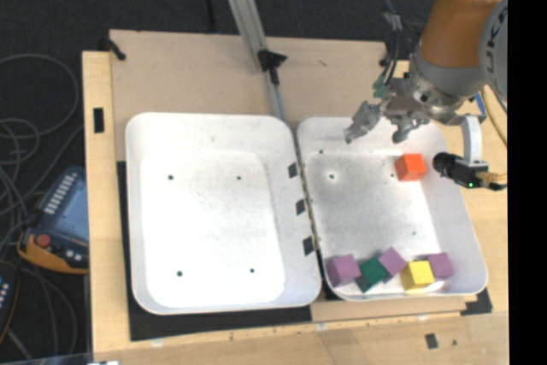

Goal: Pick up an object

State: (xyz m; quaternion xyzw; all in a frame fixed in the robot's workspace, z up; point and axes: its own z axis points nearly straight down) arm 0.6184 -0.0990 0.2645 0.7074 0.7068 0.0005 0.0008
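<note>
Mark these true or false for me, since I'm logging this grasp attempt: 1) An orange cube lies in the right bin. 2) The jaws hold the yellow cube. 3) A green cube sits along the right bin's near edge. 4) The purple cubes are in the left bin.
1) True: the orange cube lies in the right bin.
2) False: the yellow cube lies at the bin's near edge, far from the gripper, whose open jaws hold nothing.
3) True: the green cube.
4) False: the purple cubes lie in the right bin, not the left bin.

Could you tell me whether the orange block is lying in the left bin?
No, the orange block lies in the right bin, near the gripper.
</note>
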